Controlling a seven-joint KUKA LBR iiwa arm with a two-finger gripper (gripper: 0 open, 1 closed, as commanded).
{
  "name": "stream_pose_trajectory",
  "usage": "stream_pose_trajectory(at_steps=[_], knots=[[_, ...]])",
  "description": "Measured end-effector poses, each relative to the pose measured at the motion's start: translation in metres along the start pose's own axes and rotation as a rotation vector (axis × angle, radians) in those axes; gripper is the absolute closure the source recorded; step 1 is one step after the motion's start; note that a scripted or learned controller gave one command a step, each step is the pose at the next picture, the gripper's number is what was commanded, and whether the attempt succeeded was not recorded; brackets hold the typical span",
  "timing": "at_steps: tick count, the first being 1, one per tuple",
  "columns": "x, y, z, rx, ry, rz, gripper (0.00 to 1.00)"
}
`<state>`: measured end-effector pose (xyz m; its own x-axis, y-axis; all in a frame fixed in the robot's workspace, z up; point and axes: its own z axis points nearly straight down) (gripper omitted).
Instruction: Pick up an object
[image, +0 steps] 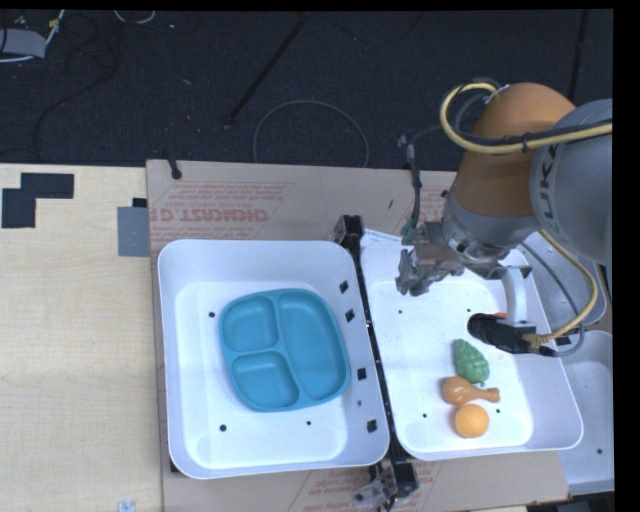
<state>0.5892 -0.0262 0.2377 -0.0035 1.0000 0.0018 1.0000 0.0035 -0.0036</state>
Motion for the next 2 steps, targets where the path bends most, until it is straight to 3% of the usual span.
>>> stream_pose_trajectory(at_steps=[2], knots=[[0.106, 0.003, 0.009, 0.002, 0.000, 0.000, 1.00]])
